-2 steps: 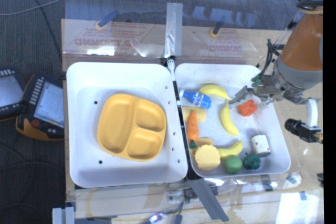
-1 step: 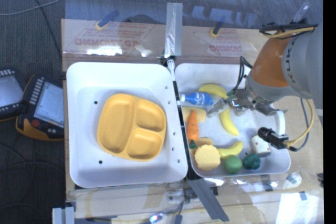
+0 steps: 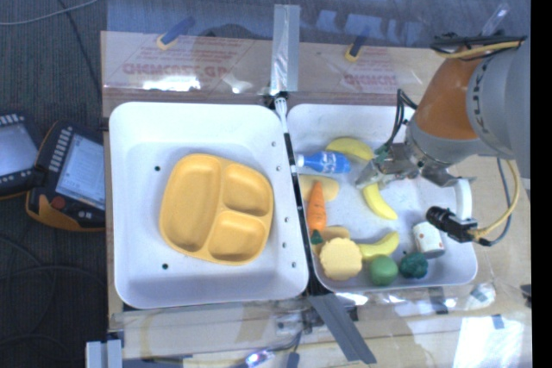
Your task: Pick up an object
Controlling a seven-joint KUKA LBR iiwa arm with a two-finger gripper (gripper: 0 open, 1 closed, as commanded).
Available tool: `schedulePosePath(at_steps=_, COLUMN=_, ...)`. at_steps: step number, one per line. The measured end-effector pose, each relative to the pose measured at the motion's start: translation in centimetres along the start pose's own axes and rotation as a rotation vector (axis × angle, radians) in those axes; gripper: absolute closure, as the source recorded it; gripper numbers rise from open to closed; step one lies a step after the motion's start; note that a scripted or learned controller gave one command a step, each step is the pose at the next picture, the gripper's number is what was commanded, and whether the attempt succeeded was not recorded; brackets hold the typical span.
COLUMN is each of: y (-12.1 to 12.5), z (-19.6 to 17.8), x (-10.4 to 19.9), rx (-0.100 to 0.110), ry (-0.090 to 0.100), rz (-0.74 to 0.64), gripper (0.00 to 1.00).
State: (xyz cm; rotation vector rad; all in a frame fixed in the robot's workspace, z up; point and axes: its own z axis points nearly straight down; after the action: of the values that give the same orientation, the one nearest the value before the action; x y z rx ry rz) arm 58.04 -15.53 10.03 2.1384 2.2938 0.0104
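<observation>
Where wrist hides claw (image 3: pixel 379 172) — tips indistinct

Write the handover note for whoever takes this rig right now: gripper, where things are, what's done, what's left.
Gripper: down in the right bin, over the toy food; nothing seen between its fingers.
Right bin: water bottle, carrot, three bananas, nearest to the gripper, yellow block, green ball, dark green piece.
Left bin: yellow divided tray.
Done: arm reached in.
Left: grasp one object and lift it.
</observation>
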Motion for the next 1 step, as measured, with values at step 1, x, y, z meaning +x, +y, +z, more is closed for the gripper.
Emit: schedulePosePath(at_steps=1, y=-1.29, z=-10.93, x=10.21, rx=0.010, ry=-0.001, rz=0.027, gripper=1.00)
